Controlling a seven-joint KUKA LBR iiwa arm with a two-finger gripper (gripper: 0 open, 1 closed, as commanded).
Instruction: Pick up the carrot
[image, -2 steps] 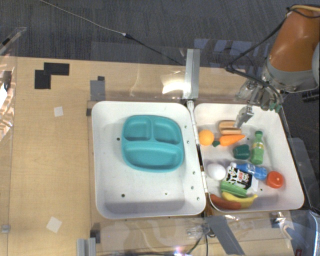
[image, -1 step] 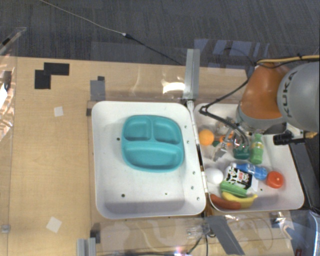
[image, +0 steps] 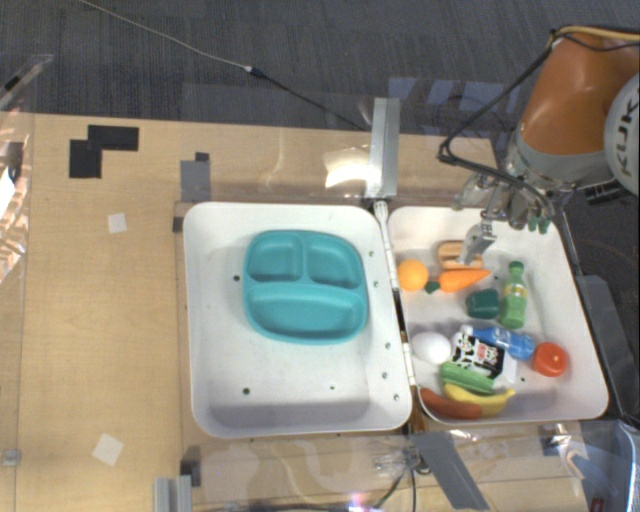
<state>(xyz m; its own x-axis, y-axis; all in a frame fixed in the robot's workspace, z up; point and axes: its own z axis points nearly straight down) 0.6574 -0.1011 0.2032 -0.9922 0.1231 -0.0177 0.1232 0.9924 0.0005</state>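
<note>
The carrot (image: 463, 280) lies untouched in the right bin (image: 580, 330), toward its 12 o'clock edge, beside an orange ball (image: 412, 275). The end effector (image: 480, 238) hovers just above it at 1 o'clock; whether it is spread, I cannot tell. Descent, grasp and lift all remain.

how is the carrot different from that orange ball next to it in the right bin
The long tapered orange toy carrot lies on its side with a green stub at its left end; the small round orange ball is plain orange all over. The carrot stretches farther across the right white bin, while the ball is compact. The carrot lies nearer the hand; the ball sits by the bin's left wall. Both are orange.
</note>
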